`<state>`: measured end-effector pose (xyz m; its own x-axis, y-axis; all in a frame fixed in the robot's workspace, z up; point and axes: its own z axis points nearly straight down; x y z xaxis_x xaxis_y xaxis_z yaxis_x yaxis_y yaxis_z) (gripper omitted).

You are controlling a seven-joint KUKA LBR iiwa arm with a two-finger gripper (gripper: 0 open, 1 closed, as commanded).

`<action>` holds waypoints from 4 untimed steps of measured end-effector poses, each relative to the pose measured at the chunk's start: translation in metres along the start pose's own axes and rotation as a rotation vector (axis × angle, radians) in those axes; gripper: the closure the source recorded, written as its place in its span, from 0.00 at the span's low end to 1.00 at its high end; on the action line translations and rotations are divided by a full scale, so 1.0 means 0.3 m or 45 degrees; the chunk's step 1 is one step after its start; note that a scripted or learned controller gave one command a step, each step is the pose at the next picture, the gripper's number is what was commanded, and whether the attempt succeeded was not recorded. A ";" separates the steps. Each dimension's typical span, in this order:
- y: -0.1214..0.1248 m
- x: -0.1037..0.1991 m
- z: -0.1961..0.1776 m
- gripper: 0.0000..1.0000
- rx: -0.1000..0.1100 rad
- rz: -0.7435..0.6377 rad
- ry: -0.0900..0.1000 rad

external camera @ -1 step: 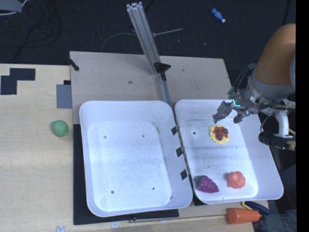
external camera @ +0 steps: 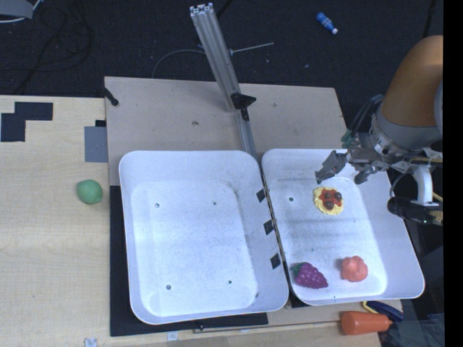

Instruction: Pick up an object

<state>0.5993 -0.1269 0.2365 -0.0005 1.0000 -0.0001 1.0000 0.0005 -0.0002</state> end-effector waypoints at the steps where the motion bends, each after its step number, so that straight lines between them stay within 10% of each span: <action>1: -0.004 0.016 0.144 0.00 0.005 -0.001 0.001; 3: -0.027 0.042 0.478 0.00 0.006 0.000 0.001; 4: -0.024 0.037 0.436 1.00 0.001 0.003 0.000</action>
<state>0.5922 -0.1158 0.1057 0.0020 1.0000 0.0001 1.0000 -0.0020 -0.0007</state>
